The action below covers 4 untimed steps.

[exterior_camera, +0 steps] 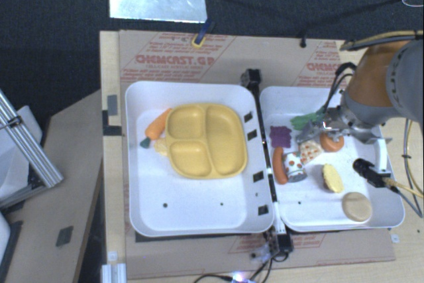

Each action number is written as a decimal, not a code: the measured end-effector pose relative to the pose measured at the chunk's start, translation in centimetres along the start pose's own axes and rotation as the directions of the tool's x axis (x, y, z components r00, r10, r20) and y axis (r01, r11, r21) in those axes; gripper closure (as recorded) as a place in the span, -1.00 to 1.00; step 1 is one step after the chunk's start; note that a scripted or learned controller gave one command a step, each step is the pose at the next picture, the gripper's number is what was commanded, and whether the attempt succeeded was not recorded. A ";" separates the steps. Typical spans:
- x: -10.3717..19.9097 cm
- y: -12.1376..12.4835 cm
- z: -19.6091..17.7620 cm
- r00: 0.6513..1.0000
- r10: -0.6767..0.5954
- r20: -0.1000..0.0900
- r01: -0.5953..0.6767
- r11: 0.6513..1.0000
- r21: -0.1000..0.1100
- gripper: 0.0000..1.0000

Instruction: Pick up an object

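Nearest the camera, a tan round cookie (357, 206) lies in the front corner of the right bin (318, 219), with a yellow corn piece (331, 178) just behind it. Farther in sit a hot dog (279, 165), a small tin (295, 172), a pizza slice (310, 151), a purple grape bunch (281, 136), a green leafy piece (306, 120) and an orange-red round toy (332, 142). The claw (317, 134) hangs low among these; I cannot tell how far it is open or whether it has anything. My guess: the reach-and-grasp step is in hand, and next comes a firm close, then a straight lift. The left bin (142, 162) holds a yellow divided plate (202, 140) with a carrot (157, 124) touching its edge.
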<state>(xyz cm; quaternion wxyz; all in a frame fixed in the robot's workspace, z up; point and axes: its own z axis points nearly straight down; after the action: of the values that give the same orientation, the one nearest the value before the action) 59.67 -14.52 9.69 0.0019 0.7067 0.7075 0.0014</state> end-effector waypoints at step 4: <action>-0.1 -1.1 -12.8 1.000 -0.002 0.000 0.002 1.000 0.001 1.00</action>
<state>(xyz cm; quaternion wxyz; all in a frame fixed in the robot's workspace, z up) 58.48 -14.60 22.53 0.0014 0.7059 0.7083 0.0010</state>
